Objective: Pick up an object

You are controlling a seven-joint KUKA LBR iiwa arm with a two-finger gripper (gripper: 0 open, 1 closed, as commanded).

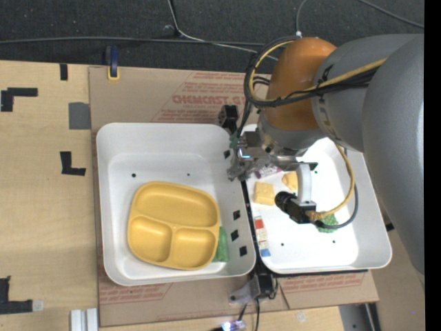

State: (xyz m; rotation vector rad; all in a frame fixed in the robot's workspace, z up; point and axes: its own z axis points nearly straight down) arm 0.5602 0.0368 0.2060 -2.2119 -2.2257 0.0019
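right bin (366,248): lower right of frame, shallow white plastic, smooth and glossy, glare in its upper part.
small box (260,230): lower left of right bin, tight against the wall. thin, red, white and blue print. a poor pick that close to the wall.
green bit (330,219): mid right bin, small. can't tell what it is.
left bin (110,185): centre-left, same white plastic, black dots on the floor.
yellow tray (172,225): fills the lower half of left bin. three compartments, rounded corners, matte hard plastic. wide and shallow, so it looks hard to pinch.
green scrap (222,245): wedged between the tray and the left bin's right wall, looks soft.
yellow block (265,192): upper left of right bin, just below the gripper. flat, squarish, pale, could be foam or a sponge. best target, i think.
yellow wedge (290,181): just right of the block, deeper yellow, partly under the wrist.
gripper (241,163): over the divider between the bins, upper centre. can't tell how open it is, or whether it has anything.
step: shift right off the bin walls, centre over the block, descend straight, close across its narrow side, and stay clear of the wedge.
arm (386,102): upper right, grey, orange band (303,67) above the wrist.
cardboard (172,96): brown sheet under both bins, red print.
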